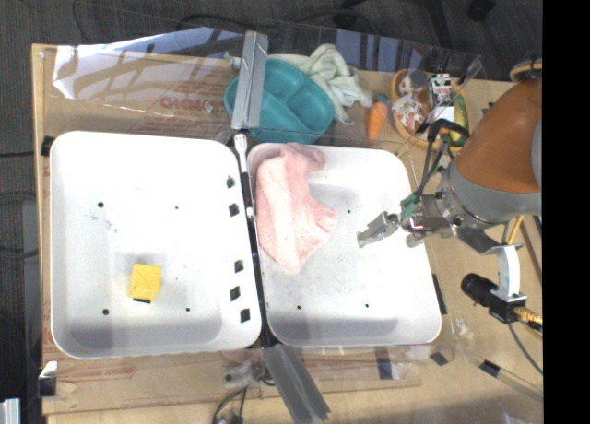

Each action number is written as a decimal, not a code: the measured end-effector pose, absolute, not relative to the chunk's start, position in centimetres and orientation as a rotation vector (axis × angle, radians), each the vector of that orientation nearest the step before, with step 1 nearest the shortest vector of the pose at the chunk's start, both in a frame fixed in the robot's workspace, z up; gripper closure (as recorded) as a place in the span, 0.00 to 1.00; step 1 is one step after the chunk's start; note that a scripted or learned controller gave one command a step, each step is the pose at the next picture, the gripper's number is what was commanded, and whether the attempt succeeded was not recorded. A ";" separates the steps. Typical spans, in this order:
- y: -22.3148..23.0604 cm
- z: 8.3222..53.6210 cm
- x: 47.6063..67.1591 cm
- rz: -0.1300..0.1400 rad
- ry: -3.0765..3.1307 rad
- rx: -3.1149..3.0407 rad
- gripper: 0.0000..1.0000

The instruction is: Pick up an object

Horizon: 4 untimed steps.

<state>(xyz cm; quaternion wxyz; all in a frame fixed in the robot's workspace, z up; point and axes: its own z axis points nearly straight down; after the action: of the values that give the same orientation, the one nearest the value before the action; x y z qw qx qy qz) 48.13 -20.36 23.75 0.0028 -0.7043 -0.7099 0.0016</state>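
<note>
A pink cloth point(288, 206) lies crumpled along the left side of the right bin point(406, 316). A small yellow block point(146, 281) sits in the left bin point(83, 164), toward its front left. My gripper point(376, 229) hangs over the right part of the right bin, a short way to the right of the pink cloth and apart from it. Nothing shows in its grasp. The grey and orange arm point(502, 150) reaches in from the right edge.
Behind the bins stand a teal divided tray point(281, 100), a pale green cloth point(334, 72), an orange carrot-shaped toy point(378, 119) and a small bowl of odds and ends point(419, 107). A metal bar point(247, 81) rises between the bins.
</note>
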 end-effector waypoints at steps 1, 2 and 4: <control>-20.9 13.7 51.1 0.007 -2.291 -2.139 0.00; -20.9 9.0 61.5 0.005 -2.125 -2.308 0.00; -20.5 9.2 65.1 0.003 -1.968 -2.445 1.00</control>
<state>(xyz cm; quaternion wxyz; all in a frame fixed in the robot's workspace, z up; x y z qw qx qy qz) 65.06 -20.51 9.16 0.0014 -0.7790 -0.6270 0.0010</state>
